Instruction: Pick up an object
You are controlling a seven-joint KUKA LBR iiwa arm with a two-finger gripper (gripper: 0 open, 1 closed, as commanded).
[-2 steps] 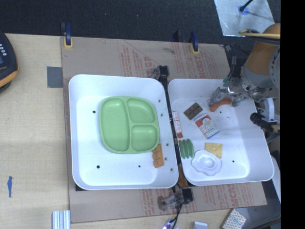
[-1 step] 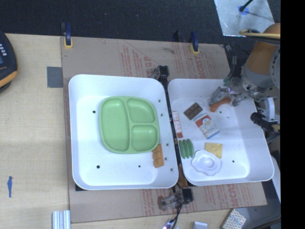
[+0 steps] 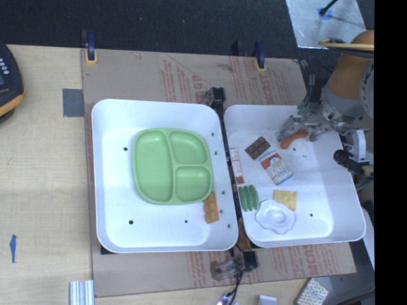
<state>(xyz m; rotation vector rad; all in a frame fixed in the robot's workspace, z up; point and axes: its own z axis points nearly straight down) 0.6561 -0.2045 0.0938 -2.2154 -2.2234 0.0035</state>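
Orange plastic is what I am reaching for: a small sausage-shaped toy (image 3: 289,141) lying in the far part of the right bin (image 3: 331,230), directly under my hand (image 3: 299,127). My hand is hanging right over it, perhaps touching it. Whether I am open, closed or gripping anything, I cannot tell, because the metal parts are blurring together against the white floor.

I am judging the toy to be light, stiff and smooth, so likely to roll or squirt sideways if pinched off-centre. Taking it across its short width at the middle looks safest.

Near it are lying a brown chocolate piece (image 3: 257,147) and a small white carton (image 3: 276,168), with a yellow cracker (image 3: 285,199), a fried egg (image 3: 275,218) and a green pea pod (image 3: 247,197) nearer the front. All look like thin play food, hard to get under.

In the left bin (image 3: 105,170) a green divided plate (image 3: 172,165) is sitting with a small brown biscuit (image 3: 210,207) beside it.

My arm is being cut off at the right. A red-and-white strip (image 3: 235,164) is lying along the wall between the bins, too small to name.
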